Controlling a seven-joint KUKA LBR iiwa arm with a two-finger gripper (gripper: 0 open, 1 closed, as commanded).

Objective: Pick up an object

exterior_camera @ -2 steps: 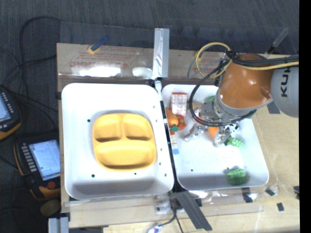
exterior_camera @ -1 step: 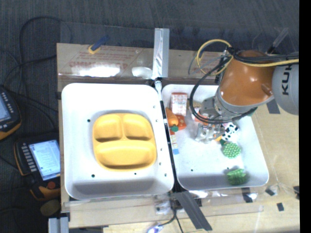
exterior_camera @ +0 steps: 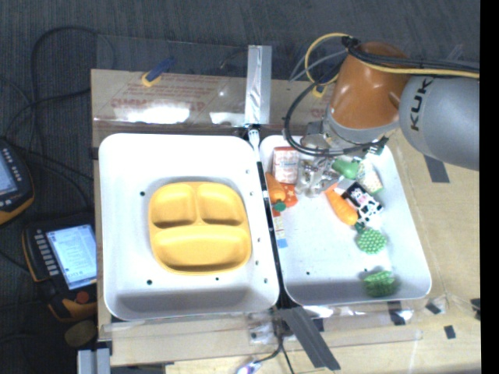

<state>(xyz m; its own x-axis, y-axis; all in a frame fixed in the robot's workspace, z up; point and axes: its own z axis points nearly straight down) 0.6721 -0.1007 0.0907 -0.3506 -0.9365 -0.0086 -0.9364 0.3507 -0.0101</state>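
My gripper [exterior_camera: 316, 179] hangs low over the back of the right bin [exterior_camera: 335, 275], under the orange wrist band. It sits among a cluster of small items: a white and red container [exterior_camera: 285, 164] to its left, an orange toy carrot [exterior_camera: 339, 205] to its right, and a green piece [exterior_camera: 345, 166] just behind. A black and white cow-patterned block [exterior_camera: 363, 202] lies beside the carrot. Nearer the front are a green bumpy ball [exterior_camera: 371, 241] and a dark green leafy piece [exterior_camera: 380, 281]. An orange and red item [exterior_camera: 278, 193] rests against the bin's left wall.
The left bin [exterior_camera: 125, 287] holds a yellow divided tray [exterior_camera: 199, 225]. A tablet and a pendant lie on the floor at the left. Cables loop above the wrist at the back.
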